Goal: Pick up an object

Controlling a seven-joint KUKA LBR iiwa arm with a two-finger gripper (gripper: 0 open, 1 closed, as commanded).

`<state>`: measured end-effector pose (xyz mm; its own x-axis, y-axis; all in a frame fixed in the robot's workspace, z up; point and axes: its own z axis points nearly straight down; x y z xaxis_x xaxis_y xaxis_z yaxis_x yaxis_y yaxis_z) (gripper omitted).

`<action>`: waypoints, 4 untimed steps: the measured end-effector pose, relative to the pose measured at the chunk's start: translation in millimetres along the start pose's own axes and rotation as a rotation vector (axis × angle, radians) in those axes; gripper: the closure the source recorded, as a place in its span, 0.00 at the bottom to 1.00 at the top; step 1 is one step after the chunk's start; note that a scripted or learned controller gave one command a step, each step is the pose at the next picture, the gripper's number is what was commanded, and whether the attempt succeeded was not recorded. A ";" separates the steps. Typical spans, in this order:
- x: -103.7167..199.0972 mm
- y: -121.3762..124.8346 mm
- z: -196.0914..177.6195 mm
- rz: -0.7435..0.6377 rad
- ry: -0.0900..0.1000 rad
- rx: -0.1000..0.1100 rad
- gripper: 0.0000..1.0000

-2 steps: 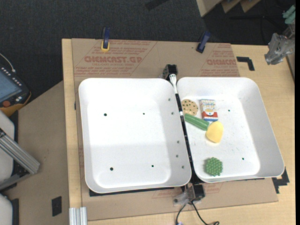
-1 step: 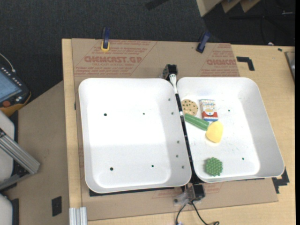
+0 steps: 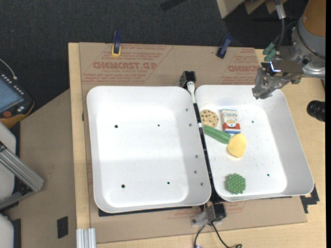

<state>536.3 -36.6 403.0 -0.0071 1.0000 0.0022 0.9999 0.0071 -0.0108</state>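
Objects for picking clustered in right bin (image 3: pixel 289 133), left-centre: cookie (image 3: pixel 209 118) at 10 o'clock of cluster, small red-and-white carton (image 3: pixel 230 120) just beside it at 3 o'clock, green stick-shaped piece (image 3: pixel 216 134) below both, yellow lemon-like piece (image 3: pixel 237 145) touching its 4 o'clock end, green knobbly ball (image 3: pixel 235 183) well apart at 6 o'clock. Left bin (image 3: pixel 103 138) bare. Gripper (image 3: pixel 262 90) hovering over right bin's 12 o'clock rim, well apart from every item; finger state cannot be told, nothing seen held. Judged: pick not started, 0 of 5 lifted. Left: travel toward 7 o'clock, descend, close, lift.
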 end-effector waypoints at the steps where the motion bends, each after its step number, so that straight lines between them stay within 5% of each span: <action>1: 61.4 -22.1 -18.9 -0.001 0.000 -0.012 1.00; 2: 97.6 -50.4 -6.6 0.003 -0.001 -0.007 1.00; 4: 96.2 -48.1 -27.9 0.007 -0.002 -0.014 1.00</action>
<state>487.8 59.2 431.6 -0.0004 1.0000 0.0003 1.0000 0.0004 0.0028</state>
